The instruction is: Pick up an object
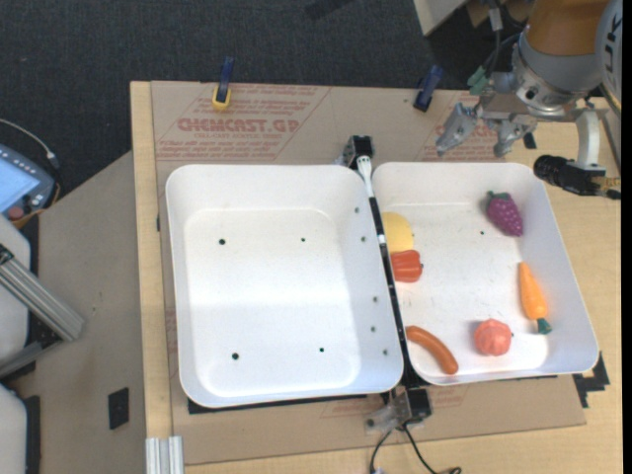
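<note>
Nothing is picked yet: the end effector [481,133], fingers apart and bare, hangs above the right bin's [568,265] far edge.

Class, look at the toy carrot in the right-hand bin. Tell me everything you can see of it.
The carrot is a small orange toy, plastic by its look, with a green stub at its lower end. It lies flat on the floor of the right bin, close to that bin's right wall, pointing up and down the picture. Nothing touches it.
</note>
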Robot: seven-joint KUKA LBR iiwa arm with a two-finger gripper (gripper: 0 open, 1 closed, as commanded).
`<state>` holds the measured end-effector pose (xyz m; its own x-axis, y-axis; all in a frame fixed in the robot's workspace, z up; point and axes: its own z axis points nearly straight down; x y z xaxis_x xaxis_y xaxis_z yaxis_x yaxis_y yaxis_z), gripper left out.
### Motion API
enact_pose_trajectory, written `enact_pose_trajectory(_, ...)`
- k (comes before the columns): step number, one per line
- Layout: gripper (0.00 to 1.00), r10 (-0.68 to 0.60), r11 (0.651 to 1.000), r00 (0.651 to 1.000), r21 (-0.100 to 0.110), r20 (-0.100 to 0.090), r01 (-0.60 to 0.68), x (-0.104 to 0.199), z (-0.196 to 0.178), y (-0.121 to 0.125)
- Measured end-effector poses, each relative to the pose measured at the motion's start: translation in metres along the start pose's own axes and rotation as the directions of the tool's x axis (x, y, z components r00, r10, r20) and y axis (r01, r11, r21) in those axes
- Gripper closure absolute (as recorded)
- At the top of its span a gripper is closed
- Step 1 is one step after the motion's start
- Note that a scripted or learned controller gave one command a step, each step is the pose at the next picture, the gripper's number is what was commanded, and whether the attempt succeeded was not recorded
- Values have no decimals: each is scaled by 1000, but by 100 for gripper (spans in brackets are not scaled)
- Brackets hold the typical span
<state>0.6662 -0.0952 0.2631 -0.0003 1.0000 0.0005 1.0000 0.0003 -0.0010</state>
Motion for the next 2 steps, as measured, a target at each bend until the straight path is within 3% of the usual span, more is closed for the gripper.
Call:
enact_pose_trajectory(1,100,-1,1000,1000,-4,1,1,0,-11,1)
enact_pose_trajectory(2,100,-5,1000,1000,-17,1,5,39,-131,-22)
